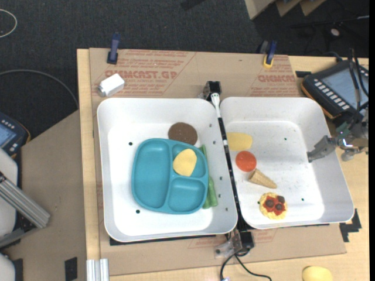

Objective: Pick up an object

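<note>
The right bin holds a pale yellow piece, a red-orange ball, a tan cone-shaped wedge and a small pizza-like toy. In the left bin a teal divided plate carries a yellow lump. A brown disc lies behind the plate and a green strip runs along its right side. My gripper hangs over the right bin's right rim, well to the right of the toys, with nothing seen in it.
Both bins rest on a cardboard sheet held by two blue clamps. A small white block lies at the back left. A control pendant with cables sits at the back right. A yellow object lies off the bench's front right.
</note>
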